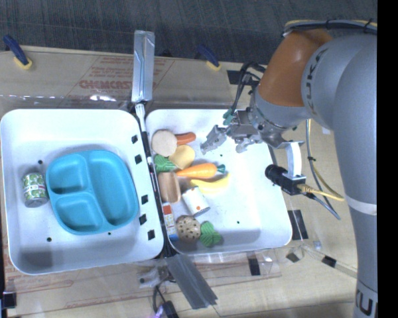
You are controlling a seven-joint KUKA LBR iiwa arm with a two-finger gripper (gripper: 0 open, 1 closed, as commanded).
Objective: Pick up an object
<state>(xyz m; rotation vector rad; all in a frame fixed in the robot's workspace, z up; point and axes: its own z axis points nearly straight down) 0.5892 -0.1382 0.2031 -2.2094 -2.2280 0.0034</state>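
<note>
Claw [220, 136] sits over the right bin [265, 217], upper middle area, reached in from 3 o'clock under the grey arm [345, 78]. Two fingers look spread a little, tips pointing toward 9 o'clock, nothing between them, so released and empty as far as this view shows; hard to say if the tips touch the bin floor. Objects are piled along the right bin's left wall: a round tan piece [164, 142] and a small orange piece [185, 138] just at 9 o'clock of the claw, a pale yellow lump [182, 156] below them, then a carrot [200, 171] and a banana [211, 183] at about 7 o'clock from the claw. Carrot's long axis runs roughly 9-to-3, so a grip across it would want fingers closing along 12-to-6. Further down at 6 to 7 o'clock: a white cup-like thing [196, 201], a brown block [168, 185], a speckled cookie-like ball [187, 228], and a green piece [210, 233]. Nearest candidate is the small orange piece, close beside the fingertips but apart. Left bin [16, 244] carries a blue tray [93, 191] and a small can [34, 189], well apart from the claw. Nothing picked yet, my read.
</note>
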